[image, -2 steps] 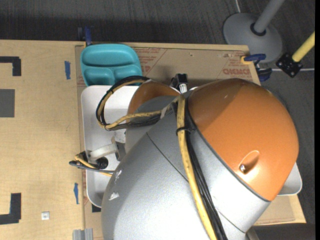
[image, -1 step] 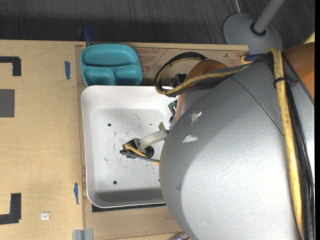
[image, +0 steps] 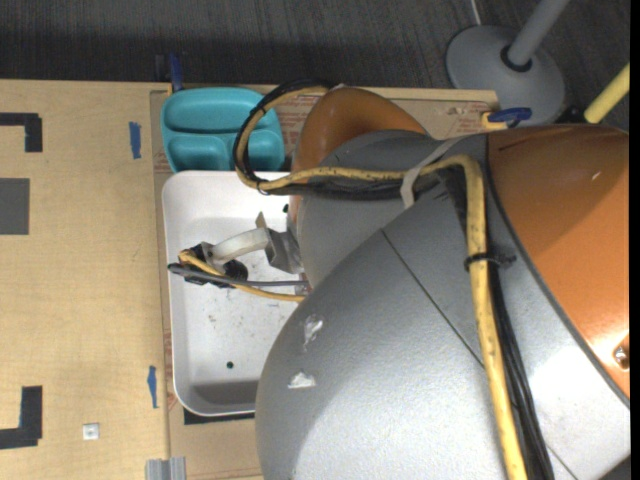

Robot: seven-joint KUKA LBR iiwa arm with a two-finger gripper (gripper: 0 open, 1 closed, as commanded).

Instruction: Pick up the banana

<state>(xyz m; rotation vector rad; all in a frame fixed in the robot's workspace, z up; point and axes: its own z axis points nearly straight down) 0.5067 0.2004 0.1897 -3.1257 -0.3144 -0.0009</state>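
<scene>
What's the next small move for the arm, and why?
Probably a short lift straight up. The arm covers much of the white bin, the tool sits inside it, and whether it has the banana is hidden.

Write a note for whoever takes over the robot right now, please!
The hand is low in the white bin, tucked partly behind the grey arm. Its grip cannot be told.
The arm covers much of the bin, so where the banana lies is unclear.
A teal plastic piece sits at the bin's far end.
Done: no pickup confirmed.
Left: find the banana, grasp it, lift it.
</scene>
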